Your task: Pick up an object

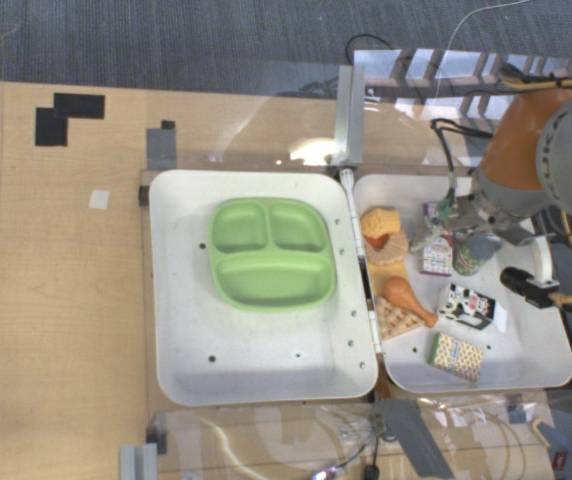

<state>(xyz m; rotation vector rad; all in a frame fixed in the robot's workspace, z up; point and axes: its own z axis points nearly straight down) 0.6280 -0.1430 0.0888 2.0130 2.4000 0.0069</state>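
Observation:
My gripper (454, 230) is low in the right bin (526, 373), at its back, directly over a small pink and white carton (436, 257) and a green can (469, 256). The grey arm with its orange band (524, 150) comes in from the right above them. Left of the gripper lie an orange and yellow toy food piece (380, 225) and a beige round piece (387, 252). Nearer the front are a toy drumstick (406, 296), a waffle (394, 319), a black and white box (468, 306) and a patterned box (458, 355).
The left bin (181, 358) holds a green divided plate (270, 253) near its middle. A metal divider rail (361, 268) runs between the two bins. Black cables (531, 286) hang off the arm over the right bin's right side.

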